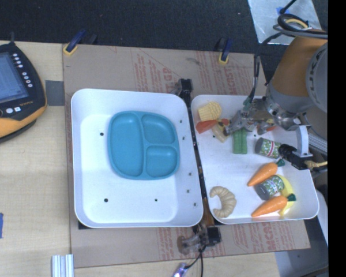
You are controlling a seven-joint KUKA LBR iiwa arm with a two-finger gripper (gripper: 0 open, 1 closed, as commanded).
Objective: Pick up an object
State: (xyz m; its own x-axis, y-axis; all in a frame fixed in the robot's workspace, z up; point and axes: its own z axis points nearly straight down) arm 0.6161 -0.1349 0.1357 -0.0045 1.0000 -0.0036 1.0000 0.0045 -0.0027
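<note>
Holding two carrots (262,173) and one croissant (223,200), the right bin (230,166); jaws' state unclear.

Left bin (86,154) holds a blue divided plate (143,144). Right bin (242,212): gripper (242,122) low at its far side, over a green block (240,142), with a yellow corn piece (210,111) to its left. A croissant (223,201) and two carrots (262,174) (270,207) lie nearer; a teach pendant (8,94) sits far left on the bench.
</note>
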